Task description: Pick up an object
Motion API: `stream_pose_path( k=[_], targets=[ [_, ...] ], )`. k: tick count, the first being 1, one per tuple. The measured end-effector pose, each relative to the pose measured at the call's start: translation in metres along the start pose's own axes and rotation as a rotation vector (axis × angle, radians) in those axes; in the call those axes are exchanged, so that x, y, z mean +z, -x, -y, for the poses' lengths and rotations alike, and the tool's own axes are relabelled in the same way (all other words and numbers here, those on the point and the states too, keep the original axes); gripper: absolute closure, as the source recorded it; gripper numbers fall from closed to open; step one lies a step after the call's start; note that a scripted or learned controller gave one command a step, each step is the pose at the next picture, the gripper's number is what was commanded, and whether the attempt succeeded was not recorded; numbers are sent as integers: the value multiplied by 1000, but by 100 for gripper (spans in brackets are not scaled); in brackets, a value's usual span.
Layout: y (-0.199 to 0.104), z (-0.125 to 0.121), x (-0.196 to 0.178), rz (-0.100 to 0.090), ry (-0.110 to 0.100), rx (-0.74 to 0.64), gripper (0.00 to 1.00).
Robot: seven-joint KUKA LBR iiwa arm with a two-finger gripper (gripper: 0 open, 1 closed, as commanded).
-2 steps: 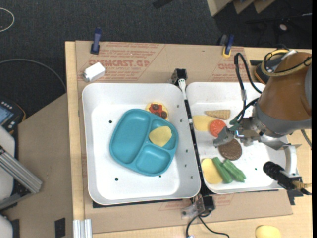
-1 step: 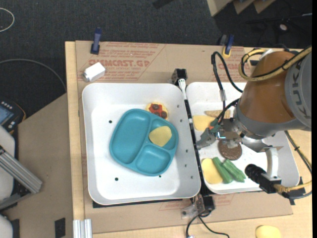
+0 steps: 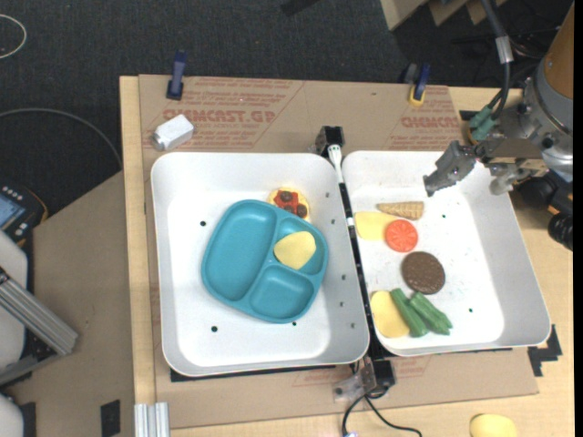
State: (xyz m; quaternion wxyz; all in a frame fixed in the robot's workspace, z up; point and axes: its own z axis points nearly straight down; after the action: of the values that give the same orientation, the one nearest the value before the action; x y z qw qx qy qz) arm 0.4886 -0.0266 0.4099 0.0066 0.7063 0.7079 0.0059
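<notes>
Cone (image 3: 402,210) lies untouched near twelve o'clock in the right bin (image 3: 510,271), nothing lifted yet, while my pincer (image 3: 467,173) hangs spread and bare just toward its two o'clock, so descent and grasp remain.

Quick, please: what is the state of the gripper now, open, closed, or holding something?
Gripper: above the right bin's upper edge, near the cone-shaped piece; open or closed cannot be told.

Desk (image 3: 273,107) with two white bins
Left bin (image 3: 182,244) and right bin (image 3: 510,262) sit touching at frame centre.
</notes>
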Motion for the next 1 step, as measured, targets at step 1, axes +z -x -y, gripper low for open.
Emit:
stream_pose_path(
  k=[1],
  targets=[
    [-1, 0, -2, 1, -13, 1, 100]
  ],
)
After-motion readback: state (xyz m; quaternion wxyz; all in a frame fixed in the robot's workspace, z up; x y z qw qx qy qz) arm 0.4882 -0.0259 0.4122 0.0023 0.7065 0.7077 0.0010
